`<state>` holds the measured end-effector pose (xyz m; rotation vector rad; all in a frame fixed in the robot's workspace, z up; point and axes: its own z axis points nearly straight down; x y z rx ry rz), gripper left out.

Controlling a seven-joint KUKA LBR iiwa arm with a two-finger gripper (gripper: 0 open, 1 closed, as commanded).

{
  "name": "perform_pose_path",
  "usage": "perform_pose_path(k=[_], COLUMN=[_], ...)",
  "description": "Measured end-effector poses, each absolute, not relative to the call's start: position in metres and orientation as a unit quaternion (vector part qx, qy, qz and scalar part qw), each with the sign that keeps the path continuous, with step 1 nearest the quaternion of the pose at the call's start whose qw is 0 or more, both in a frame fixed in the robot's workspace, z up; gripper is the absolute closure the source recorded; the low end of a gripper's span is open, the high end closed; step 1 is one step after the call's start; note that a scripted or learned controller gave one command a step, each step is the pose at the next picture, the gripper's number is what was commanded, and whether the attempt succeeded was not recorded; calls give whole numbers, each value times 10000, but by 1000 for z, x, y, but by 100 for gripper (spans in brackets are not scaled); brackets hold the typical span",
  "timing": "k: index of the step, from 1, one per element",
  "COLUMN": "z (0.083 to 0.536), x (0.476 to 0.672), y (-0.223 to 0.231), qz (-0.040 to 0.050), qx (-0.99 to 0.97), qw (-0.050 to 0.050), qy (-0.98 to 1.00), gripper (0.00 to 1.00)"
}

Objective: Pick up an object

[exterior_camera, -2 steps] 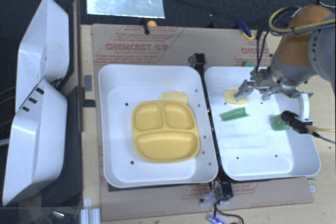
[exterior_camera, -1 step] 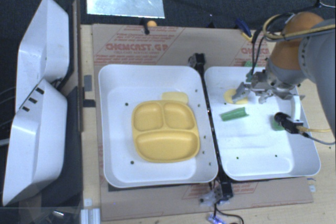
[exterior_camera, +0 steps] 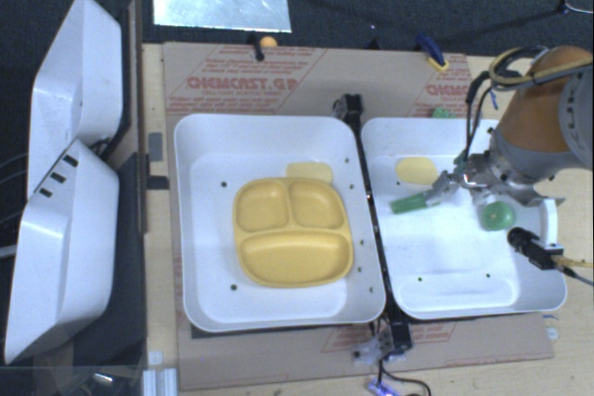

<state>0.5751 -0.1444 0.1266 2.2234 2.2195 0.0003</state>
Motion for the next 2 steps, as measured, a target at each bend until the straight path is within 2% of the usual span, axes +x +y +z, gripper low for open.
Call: perform_pose_path(k=[1, 2], z=[84, 172], x=[610, 607], y=[-126, -81], qz=[2, 32], qx=[7064, 7055], qw=[3, 30], qy=[7078, 7087], gripper=[0, 0])
